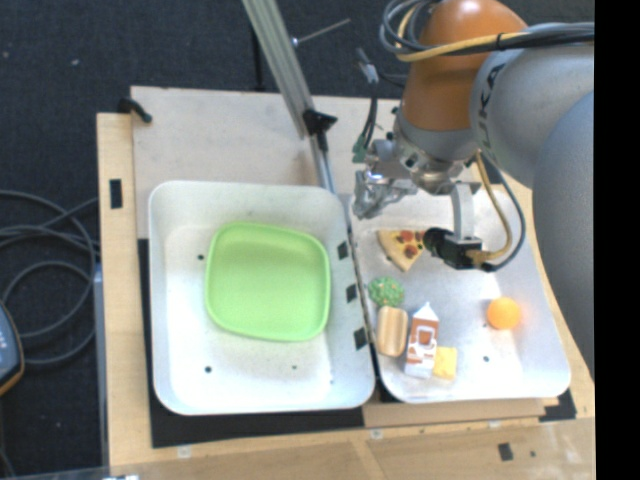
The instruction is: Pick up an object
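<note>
White bins, two, side by side on the bench. Left bin (175, 268): one green plate (268, 280), lying flat near the middle. Right bin (525, 363): pizza slice (402, 248) near the far end; below it a green broccoli-like piece (386, 291), a bread roll (391, 330), a small carton (423, 338) and a yellow block (445, 363), clustered close to the shared wall; an orange ball (504, 314) well apart on the right.

Gripper (366, 200): low over the far left corner of the right bin, just beside the pizza slice; whether clenched or released cannot be told, and nothing is visibly held.

Progress: nothing lifted; the pick is judged not yet done.

Room: the cluster is crowded against the wall; the ball has open floor all round.
</note>
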Tool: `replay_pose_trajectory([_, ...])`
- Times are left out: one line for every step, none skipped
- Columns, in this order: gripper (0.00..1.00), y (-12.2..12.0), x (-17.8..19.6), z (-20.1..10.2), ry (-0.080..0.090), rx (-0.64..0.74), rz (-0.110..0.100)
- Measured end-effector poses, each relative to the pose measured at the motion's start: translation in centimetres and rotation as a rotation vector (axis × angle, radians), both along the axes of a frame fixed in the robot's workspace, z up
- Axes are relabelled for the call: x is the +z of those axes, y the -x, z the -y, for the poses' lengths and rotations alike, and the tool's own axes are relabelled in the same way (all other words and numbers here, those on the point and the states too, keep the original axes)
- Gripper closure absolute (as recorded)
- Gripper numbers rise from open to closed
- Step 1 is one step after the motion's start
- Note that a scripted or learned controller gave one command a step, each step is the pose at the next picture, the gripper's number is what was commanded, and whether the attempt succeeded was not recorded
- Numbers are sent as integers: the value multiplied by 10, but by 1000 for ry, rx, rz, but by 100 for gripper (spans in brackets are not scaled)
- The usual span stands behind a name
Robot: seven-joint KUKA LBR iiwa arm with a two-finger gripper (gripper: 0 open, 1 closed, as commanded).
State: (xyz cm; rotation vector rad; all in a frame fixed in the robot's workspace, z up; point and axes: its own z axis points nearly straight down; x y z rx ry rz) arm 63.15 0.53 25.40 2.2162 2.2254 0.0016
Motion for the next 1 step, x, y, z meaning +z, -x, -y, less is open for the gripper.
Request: replay_pose_trajectory([100,7,-15,-51,-1,-1,-2])
